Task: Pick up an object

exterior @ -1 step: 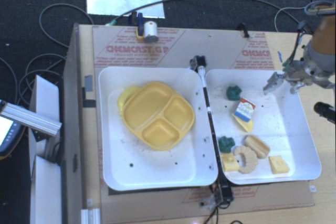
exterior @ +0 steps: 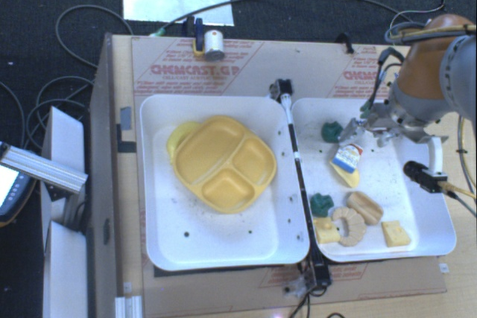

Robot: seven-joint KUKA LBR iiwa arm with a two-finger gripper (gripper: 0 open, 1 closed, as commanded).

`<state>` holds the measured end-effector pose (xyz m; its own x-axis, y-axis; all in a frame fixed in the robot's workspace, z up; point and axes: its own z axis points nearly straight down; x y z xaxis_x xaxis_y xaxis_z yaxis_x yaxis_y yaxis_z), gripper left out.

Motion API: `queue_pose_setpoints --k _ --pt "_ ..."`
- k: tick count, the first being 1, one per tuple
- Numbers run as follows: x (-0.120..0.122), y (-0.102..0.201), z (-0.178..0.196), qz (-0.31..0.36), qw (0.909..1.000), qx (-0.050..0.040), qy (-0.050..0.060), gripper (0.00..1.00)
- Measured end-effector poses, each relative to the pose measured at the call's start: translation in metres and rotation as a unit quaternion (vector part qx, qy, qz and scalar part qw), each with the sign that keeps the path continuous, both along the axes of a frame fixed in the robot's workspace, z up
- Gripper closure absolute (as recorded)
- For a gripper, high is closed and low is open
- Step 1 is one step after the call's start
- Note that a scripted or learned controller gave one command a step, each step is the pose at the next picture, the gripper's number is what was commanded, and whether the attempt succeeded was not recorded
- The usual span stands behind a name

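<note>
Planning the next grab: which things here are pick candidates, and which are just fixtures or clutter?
Pick candidates:
yellow divided plate
blue and white carton
green pieces
ring-shaped biscuit
bread roll
yellow block

Not for picking:
gripper, above the right bin
left bin
cables

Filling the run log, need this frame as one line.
gripper: over right bin, at carton | grasp: unconfirmed | left bin: yellow tray | right bin: small food toys
</note>
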<state>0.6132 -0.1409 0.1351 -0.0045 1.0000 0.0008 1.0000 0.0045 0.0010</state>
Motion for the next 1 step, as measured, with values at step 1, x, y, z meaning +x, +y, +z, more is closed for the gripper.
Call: queue_pose_setpoints --k 1 --pt "-0.0356 0.0519 -0.0508 0.0 1.0 -0.0004 0.0 0.0"
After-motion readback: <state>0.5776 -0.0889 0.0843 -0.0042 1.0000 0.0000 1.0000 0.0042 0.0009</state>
